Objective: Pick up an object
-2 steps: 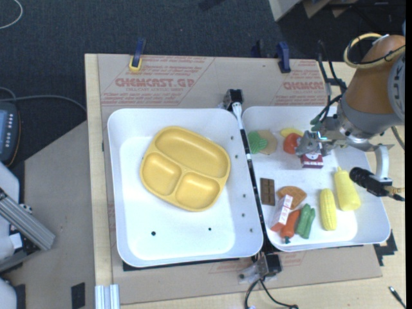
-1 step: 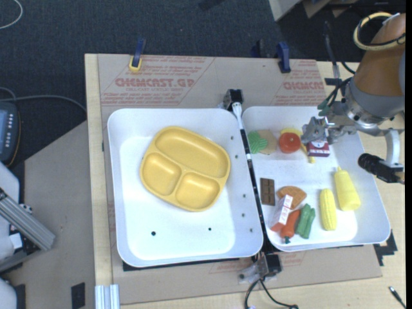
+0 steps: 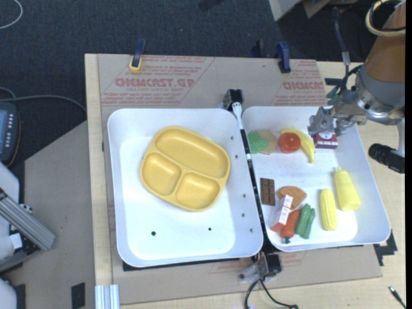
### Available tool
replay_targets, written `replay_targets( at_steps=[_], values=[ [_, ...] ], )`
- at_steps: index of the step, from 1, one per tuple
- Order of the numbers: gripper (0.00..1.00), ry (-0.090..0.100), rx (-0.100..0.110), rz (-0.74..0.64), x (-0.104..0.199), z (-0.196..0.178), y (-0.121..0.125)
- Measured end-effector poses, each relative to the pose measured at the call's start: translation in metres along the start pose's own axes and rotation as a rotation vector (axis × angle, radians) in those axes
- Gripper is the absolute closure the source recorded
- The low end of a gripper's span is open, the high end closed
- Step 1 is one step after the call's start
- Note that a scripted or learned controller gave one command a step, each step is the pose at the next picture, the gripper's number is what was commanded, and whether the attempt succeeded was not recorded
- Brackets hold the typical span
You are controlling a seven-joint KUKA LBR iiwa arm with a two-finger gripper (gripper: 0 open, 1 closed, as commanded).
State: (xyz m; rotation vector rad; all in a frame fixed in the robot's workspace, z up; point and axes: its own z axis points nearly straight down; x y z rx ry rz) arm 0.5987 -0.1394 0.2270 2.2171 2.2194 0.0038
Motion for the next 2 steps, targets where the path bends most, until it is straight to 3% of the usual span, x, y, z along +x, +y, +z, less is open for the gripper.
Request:
replay_targets(
  at_steps=[1,2],
  values=[
    [1.00,0.002,0.001,-0.004,0.049,-0.009,0.007],
    [1.00,0.003,0.008,-0.004,0.096,0.007,0.013]
  ],
)
